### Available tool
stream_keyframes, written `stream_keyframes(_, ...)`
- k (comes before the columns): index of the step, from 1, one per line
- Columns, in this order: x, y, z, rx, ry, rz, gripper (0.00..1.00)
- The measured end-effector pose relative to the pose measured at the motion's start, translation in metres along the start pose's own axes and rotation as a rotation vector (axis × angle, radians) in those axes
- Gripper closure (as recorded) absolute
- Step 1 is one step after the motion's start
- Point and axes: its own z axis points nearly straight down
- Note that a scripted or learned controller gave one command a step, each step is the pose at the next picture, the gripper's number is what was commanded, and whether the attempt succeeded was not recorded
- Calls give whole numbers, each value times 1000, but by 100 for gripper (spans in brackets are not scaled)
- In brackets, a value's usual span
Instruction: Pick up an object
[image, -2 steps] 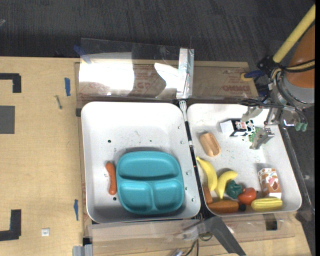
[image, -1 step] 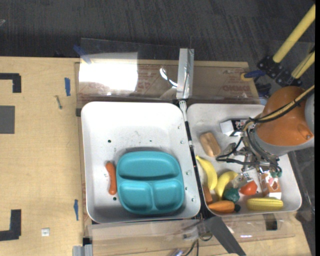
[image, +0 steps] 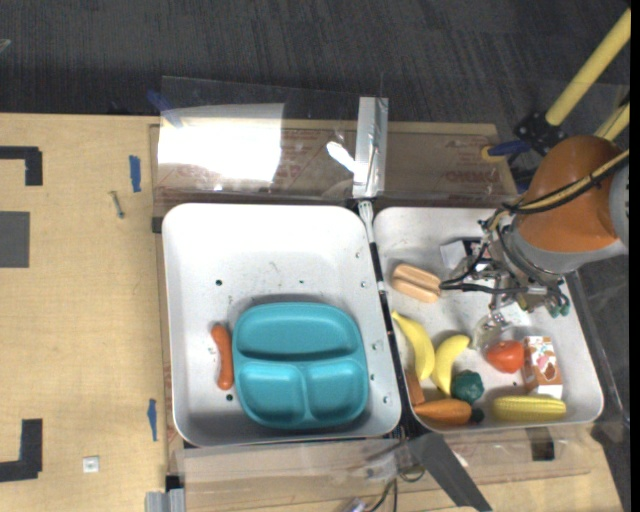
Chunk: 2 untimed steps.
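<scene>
Gripper (image: 497, 322) hangs at the end of the grey arm with its orange band (image: 568, 195), reaching in from the right over the right-hand shallow white bin (image: 400, 228). Whether it is open or closed cannot be told, as cables and dark metal parts clutter its tip, and nothing can be seen held in it.

Just below the gripper lies a small red-orange tomato-like toy (image: 506, 355), close enough that touching or apart cannot be settled. Right of that toy, and below-right of the gripper, sits a small white and red printed packet (image: 542, 362). Further below lies a yellow toy corn cob (image: 527, 407) along the bin's near wall. Below-left of the gripper rest a dark green round toy (image: 466, 384) and an orange toy carrot (image: 443, 410), the two just beside each other. Left of the gripper lie two yellow toy bananas (image: 432, 350), side by side, and above-left of it a tan toy hot dog in a bun (image: 415, 283) sits alone.

Well apart to the left, in the left-hand shallow white bin (image: 200, 240), lies a teal plastic divided tray (image: 299, 362), with an orange toy sausage (image: 223, 355) just beside its left edge. Both bins sit on a light wooden bench (image: 70, 300).
</scene>
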Motion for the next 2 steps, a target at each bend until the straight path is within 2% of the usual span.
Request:
stream_keyframes(1,-84,-10,1,-2,5,136,0)
stream_keyframes(2,-49,-63,-1,-1,2,-15,0)
